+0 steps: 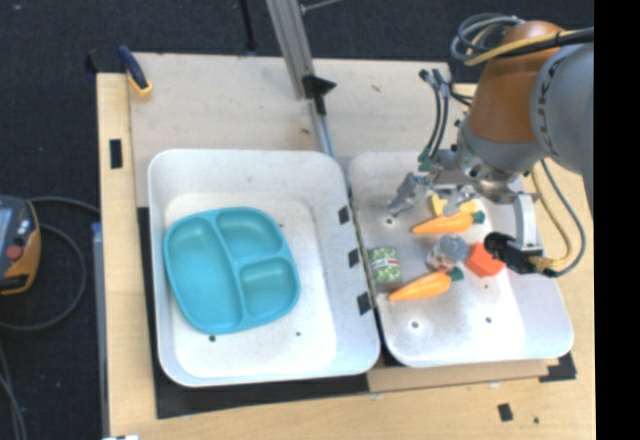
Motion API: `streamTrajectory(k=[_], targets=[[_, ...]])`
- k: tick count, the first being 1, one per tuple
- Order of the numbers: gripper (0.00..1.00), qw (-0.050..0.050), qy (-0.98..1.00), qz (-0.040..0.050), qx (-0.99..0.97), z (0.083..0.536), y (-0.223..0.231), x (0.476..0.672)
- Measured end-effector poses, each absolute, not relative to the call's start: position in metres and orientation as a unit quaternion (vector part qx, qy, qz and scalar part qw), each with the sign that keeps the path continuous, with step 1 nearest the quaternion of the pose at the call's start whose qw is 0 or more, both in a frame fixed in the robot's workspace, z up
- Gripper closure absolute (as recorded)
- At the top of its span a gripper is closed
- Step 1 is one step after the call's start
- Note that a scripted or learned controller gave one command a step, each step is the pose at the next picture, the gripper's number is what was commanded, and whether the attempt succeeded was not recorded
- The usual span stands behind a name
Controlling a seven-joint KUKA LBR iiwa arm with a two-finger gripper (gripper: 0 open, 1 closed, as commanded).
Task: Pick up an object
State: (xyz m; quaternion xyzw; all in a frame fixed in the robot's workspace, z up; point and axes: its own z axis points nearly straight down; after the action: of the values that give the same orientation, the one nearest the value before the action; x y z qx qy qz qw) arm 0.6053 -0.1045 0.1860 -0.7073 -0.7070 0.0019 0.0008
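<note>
My gripper [428, 198] hangs over the back of the right bin [530, 328], open, with nothing between its fingers. One grey finger [404, 197] points left toward the bin's back left. Just under and to the right of the gripper lies an orange carrot [445, 224] with a small yellow piece [438, 204] beside it. A second carrot [420, 286] lies nearer the front, next to a green packet [383, 265]. A small grey object [449, 250] and a red-orange block [484, 263] sit to the right of them.
The left bin [330, 348] holds a turquoise divided plate [230, 268]. A slanted aluminium post [285, 8] rises behind the bins. Cables [548, 228] loop from the wrist over the right bin's right side. The right bin's front half is bare white floor.
</note>
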Motion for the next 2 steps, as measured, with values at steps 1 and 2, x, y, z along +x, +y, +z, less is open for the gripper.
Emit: streamTrajectory(k=[1,2], targets=[[0.00,0.000,-0.706,0.0021,-0.708,0.128,-0.110,0.613],[0.00,-0.008,-0.707,-0.0053,-0.707,0.108,-0.111,0.619]])
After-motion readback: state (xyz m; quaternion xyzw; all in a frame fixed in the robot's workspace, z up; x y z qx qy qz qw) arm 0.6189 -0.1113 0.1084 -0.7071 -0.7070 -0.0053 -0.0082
